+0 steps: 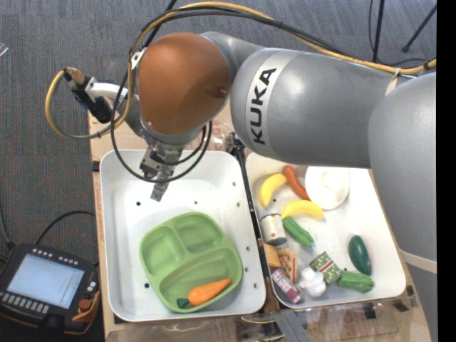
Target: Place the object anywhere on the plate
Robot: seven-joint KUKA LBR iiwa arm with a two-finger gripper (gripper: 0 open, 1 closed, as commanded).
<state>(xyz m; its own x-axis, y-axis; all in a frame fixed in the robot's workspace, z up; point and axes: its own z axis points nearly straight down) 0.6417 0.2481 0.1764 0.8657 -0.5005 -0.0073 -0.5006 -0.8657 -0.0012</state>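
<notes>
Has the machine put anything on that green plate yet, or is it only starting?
Looks done: a toy carrot lies in the green divided plate's large front compartment. The end effector hangs above the left bin, away from the plate, with nothing visible in it. Seemingly nothing is left.

The grey KUKA arm (306,112) enters from the right of the frame and stretches across the upper middle, its thick link bearing the maker's name in black letters. At its end, in the upper left of centre, the rounded orange band (182,84) faces the camera. Below it the wrist narrows and points downward. The pincer (159,189) hangs at its tip, left of centre, small and dark, tilted slightly leftward. Black and yellow cables loop around the wrist.
</notes>
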